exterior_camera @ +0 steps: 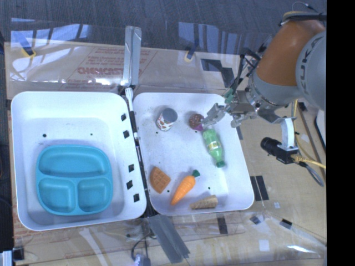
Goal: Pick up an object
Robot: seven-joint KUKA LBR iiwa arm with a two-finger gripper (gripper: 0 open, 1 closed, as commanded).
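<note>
My gripper (217, 114) hangs over the back right part of the right bin (236, 195), its tip just above the cap end of the green bottle (213, 146) and close beside a small brown lump (195, 120). Whether it is parted or closed I cannot tell from this slanted look; nothing shows clamped in it.

The bottle lies on its side near the right wall, its length running from back to front. I judge it light, probably hollow plastic, stiff enough to take a squeeze but smooth and round, so it may roll or squirt out. I would take it across the middle of its body, closing across the width, not the length.

Other options sit in the same bin: a small round cup-like thing (166, 118) toward the back left, a waffle piece (159, 179) at the front left, a toy carrot (184, 187) and a tan cone (204, 203) along the front edge. The left bin (22, 110) holds a blue divided tray (74, 178).
</note>
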